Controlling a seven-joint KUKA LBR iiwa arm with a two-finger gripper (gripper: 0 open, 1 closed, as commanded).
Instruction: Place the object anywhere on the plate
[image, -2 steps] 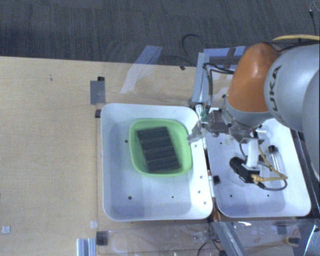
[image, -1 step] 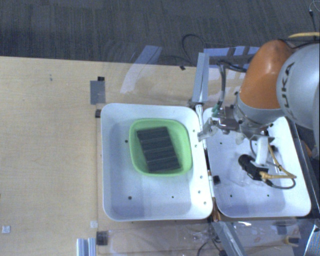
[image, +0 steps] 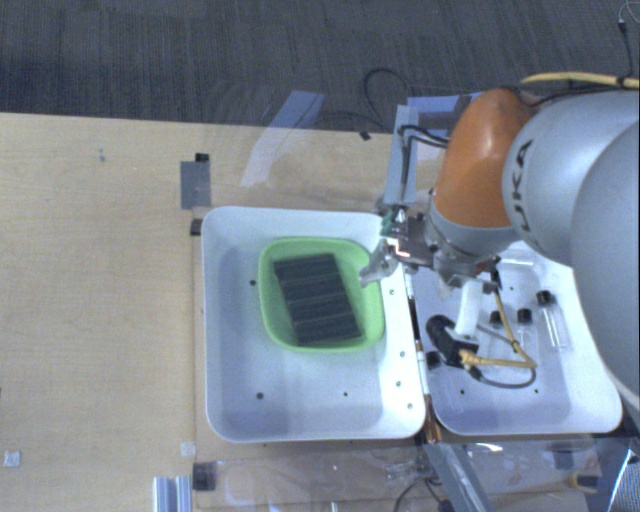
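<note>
The pale wooden bench (image: 90, 300) is bare at the far left, with a small grey bracket (image: 196, 184) fixed just beyond the upper left corner of the left bin (image: 300, 395). This shallow white bin holds a green plate (image: 268, 300), squarish with rounded corners, set in its upper middle part. On the plate lies the dark grey ribbed block (image: 315, 298), flat, with its long side running from upper left to lower right and well inside the rim. It touches nothing but the plate.

Just beside the plate's upper right corner, over the seam between the two bins, hangs the gripper (image: 388, 256). It is apart from the block, and nothing shows in its grasp. Whether it is spread or pressed together cannot be told from this angle.

The orange band and grey arm (image: 560, 150) loom over the upper part of the right bin (image: 560, 395). On that bin's floor, near its right side, lie a small black piece (image: 543, 298) and a clear tube-like thing (image: 556, 326).
</note>
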